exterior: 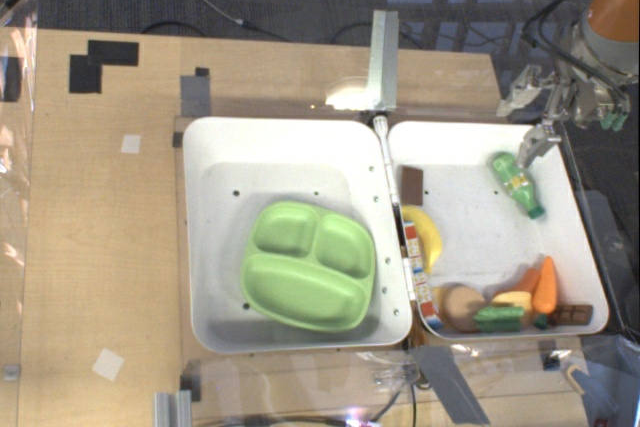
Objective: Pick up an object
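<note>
— Why does the gripper (540, 137) hang at the upper right of the frame?

— It sits just above the green bottle (517, 182) in the right bin (470, 205) — probably the nearest thing to pick.

— Is it holding anything?

— No; one finger shows beside the bottle's top. Spread or pressed together cannot be told — the arm (612, 15) is cut off.
</note>
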Controlling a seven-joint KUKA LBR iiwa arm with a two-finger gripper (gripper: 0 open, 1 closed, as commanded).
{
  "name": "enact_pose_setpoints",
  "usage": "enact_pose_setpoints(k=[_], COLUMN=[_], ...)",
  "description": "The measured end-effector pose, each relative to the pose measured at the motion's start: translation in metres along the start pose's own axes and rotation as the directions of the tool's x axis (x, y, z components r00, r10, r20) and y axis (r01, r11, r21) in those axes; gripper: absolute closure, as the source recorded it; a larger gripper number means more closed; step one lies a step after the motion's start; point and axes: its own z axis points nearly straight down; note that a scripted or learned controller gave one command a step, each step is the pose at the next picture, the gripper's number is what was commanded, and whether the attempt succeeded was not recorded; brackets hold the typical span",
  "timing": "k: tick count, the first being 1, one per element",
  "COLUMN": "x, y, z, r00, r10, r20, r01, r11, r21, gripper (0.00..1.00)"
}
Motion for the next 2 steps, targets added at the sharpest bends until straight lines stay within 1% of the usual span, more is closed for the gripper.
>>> enact_pose_setpoints(k=[1,2], x=[-0.02,-0.011], y=[-0.023,-0.045], z=[0.141,0.182], r00=[1.0,1.0], r10=[-0.026,0.011], r20=[-0.014,0.002], r01=[0.026,-0.011], r11=[1.0,1.0], r21=[-0.004,0.001], gripper=[0.0,0.0])
